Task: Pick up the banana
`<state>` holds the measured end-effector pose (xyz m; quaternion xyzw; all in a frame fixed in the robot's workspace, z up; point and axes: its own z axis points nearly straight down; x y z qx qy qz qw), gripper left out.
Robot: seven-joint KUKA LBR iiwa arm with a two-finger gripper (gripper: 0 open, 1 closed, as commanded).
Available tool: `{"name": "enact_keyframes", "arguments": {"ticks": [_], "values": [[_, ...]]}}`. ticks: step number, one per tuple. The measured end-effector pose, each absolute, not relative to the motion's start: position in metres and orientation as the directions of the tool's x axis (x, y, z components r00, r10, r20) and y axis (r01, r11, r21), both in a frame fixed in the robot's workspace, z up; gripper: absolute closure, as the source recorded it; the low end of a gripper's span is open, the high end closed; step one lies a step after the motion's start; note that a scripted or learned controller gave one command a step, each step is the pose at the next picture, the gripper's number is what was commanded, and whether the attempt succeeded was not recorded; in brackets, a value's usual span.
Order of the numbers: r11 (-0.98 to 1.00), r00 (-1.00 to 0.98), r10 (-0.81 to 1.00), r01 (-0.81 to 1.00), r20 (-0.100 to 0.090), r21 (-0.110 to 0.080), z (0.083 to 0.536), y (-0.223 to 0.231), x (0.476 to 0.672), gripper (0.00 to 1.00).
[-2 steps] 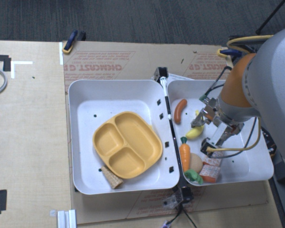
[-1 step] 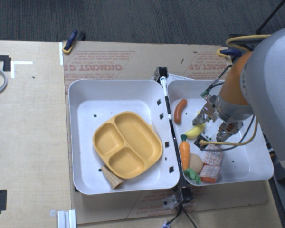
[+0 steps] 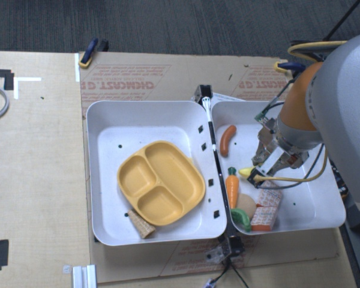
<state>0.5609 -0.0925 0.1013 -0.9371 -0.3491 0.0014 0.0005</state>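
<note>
Only the yellow end of the banana [image 3: 246,173] shows, in the right bin [image 3: 324,212], just left of the gripper. The rest of it is hidden under the gripper [image 3: 265,162], which is lowered into the middle of that bin, directly over or against the banana. The grey arm with its orange band reaches in from the right and covers the bin's right half.
Around the banana in the right bin lie a sausage [image 3: 227,140], a carrot [image 3: 232,189], a beige round item [image 3: 246,204], a green item [image 3: 240,219] and a red-and-white box [image 3: 266,209]. The left bin [image 3: 102,161] holds a yellow divided plate [image 3: 161,182] and a brown piece [image 3: 141,224].
</note>
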Motion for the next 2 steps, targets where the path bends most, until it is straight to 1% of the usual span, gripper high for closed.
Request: {"name": "enact_keyframes", "arguments": {"ticks": [1,2], "values": [[-0.633,0.633,0.774,0.774,-0.002,0.0,0.257,-0.137,0.571,1.0],[-0.642,0.642,0.767,0.767,-0.002,-0.002,0.232,-0.05,0.588,1.0]]}}
